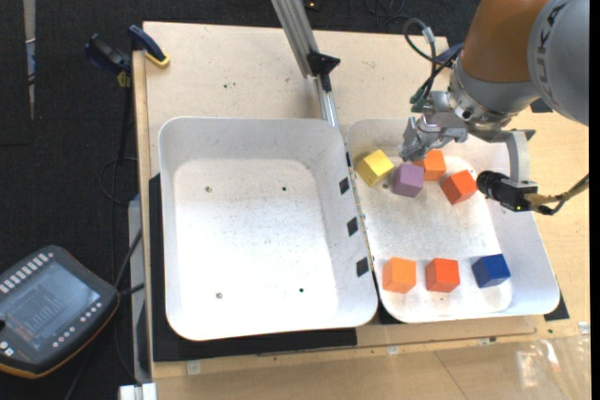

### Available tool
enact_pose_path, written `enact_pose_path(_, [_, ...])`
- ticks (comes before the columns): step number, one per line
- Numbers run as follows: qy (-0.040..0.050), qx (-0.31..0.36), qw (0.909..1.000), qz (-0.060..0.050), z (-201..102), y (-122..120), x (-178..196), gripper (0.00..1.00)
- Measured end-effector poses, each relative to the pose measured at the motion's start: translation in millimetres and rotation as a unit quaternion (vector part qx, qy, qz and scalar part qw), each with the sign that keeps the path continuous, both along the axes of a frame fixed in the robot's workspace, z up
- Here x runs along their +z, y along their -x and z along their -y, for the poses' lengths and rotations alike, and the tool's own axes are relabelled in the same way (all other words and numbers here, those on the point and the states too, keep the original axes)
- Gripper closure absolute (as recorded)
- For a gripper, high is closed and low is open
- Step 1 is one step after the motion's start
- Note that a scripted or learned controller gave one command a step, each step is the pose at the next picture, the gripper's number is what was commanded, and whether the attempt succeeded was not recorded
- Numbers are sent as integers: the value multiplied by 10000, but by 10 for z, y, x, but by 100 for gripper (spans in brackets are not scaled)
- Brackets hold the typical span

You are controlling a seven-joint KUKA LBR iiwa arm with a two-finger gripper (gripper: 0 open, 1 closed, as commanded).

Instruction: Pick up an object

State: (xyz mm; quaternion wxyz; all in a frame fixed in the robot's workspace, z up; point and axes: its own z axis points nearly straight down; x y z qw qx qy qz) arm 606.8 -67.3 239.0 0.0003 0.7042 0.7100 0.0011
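**Arm over right bin, gripper low at the back cubes**

Wooden bench top [244,70] on a dark floor, two shallow white bins side by side on it. Left bin [187,155] shows just small dark specks on its floor. Right bin [525,276] holds all the cubes. Back cluster: yellow cube [375,168] nearest the divider, purple cube [407,180] just beside it, small orange cube [434,165] behind and right of the purple one, red-orange cube [457,186] further right, tilted. Front row, well apart from the cluster: orange cube [399,274], red-orange cube [442,274], blue cube [490,270], evenly spaced.

KUKA arm [525,33] reaches in from the right, orange band above the wrist, cables looped over it. Gripper [418,143] hangs low over the back cluster, just above the purple cube and the small orange one; contact unclear. Can't tell if it is open or closed, and no cube is visibly lifted.

Extras: slanted metal pole [286,0] crossing the bench from the top, blue-yellow clamp [141,47] at the bench's back-left corner, teach pendant [47,309] on the floor lower left.
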Motion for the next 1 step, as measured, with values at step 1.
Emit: enact_pose_path(1, [-4, 7, 10000, -9, -638, 45, -25, 100])
